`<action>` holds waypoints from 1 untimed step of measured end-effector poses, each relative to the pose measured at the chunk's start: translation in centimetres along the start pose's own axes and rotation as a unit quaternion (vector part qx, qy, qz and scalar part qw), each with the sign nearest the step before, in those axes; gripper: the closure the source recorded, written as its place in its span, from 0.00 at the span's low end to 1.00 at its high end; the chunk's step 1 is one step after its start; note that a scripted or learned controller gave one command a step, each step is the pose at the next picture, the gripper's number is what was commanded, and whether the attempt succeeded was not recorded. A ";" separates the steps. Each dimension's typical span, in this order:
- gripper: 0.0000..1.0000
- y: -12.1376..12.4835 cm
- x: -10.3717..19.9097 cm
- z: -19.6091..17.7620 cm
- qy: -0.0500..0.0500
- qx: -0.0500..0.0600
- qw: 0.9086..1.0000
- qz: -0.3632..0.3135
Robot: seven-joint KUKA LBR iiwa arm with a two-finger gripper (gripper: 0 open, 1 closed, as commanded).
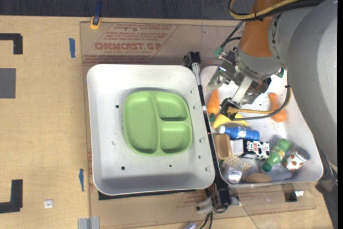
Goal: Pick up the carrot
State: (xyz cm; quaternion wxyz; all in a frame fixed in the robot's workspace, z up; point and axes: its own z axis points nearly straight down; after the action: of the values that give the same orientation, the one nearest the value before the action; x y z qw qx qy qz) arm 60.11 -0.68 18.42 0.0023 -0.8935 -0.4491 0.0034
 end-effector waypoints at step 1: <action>0.00 0.0 0.0 0.0 0.000 0.000 1.000 0.000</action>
State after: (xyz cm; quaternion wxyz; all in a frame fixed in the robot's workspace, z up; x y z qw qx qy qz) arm 60.11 -0.68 18.42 0.0023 -0.8935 -0.4491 0.0034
